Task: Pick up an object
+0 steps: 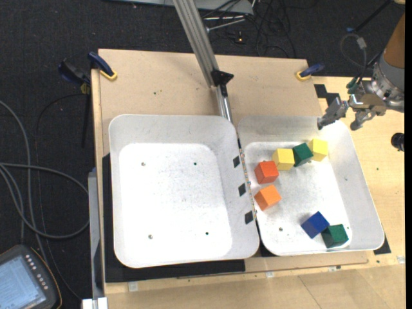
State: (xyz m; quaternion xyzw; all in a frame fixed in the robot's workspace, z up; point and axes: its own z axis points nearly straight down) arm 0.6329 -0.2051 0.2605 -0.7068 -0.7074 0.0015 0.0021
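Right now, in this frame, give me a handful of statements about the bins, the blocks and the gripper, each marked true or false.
1. All the blocks lie in the right bin. True.
2. The gripper holds a yellow block. False: nothing sits between its fingers; it hovers over the bin's far right corner.
3. The blue block touches a green block. True.
4. There are three orange blocks. False: two, orange blocks and.
5. The green block sits between two yellow blocks. True.

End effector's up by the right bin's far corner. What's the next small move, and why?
Probably ease the end effector toward the yellow cube and lower over it. That cube is the nearest, at the end of its row, and the end effector holds nothing and sits off to the side of the cubes.
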